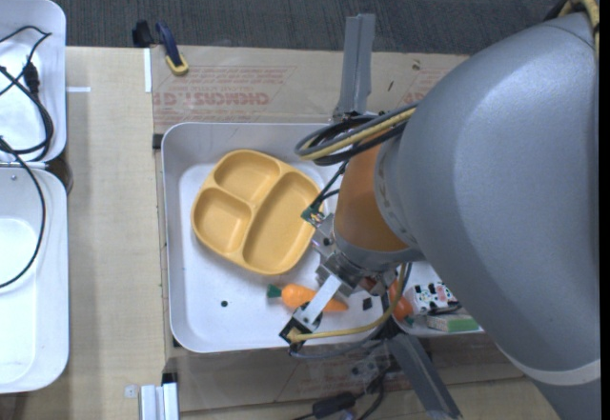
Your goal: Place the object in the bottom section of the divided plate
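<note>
a: pincer (348, 283) sits low over the white bin (176, 247), mostly hidden under the arm. can't tell if it's open or closed.
b: plate?
a: yellow divided plate (253, 209) up-left of the pincer, flat on the bin floor.
b: rest?
a: small printed box (443, 309) right of the pincer. orange carrot toy (299, 294) just left of it, on the bin floor just below the plate rim, outside the plate. black speck (224, 304) further left.

Yellow divided plate (255, 209); white bin (203, 332); small object (297, 294) orange, green end; grey arm (505, 170).
</note>
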### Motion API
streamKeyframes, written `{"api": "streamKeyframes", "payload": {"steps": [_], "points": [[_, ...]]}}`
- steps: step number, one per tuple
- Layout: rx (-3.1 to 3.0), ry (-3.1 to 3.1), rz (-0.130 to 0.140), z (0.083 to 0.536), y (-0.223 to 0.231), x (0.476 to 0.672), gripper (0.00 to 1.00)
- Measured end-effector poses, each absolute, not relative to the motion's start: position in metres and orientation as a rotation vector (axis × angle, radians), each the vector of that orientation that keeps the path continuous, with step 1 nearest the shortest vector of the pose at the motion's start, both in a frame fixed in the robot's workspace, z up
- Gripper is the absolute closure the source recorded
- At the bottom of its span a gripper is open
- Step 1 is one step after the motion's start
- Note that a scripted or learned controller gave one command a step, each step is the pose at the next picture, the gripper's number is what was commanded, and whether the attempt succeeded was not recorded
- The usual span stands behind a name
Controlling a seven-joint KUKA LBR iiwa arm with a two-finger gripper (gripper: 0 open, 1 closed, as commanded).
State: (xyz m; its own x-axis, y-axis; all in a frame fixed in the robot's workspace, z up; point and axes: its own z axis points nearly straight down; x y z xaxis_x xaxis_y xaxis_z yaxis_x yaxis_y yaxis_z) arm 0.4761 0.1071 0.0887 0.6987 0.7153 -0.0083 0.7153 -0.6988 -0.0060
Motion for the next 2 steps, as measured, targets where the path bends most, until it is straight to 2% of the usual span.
{"api": "streamKeyframes", "payload": {"steps": [1, 2], "points": [[-2.939, -1.118, 0.014, 0.274, 0.104, 0.551, 1.00], [-2.878, -1.259, 0.019, 0.087, 0.141, 0.517, 1.00]]}}
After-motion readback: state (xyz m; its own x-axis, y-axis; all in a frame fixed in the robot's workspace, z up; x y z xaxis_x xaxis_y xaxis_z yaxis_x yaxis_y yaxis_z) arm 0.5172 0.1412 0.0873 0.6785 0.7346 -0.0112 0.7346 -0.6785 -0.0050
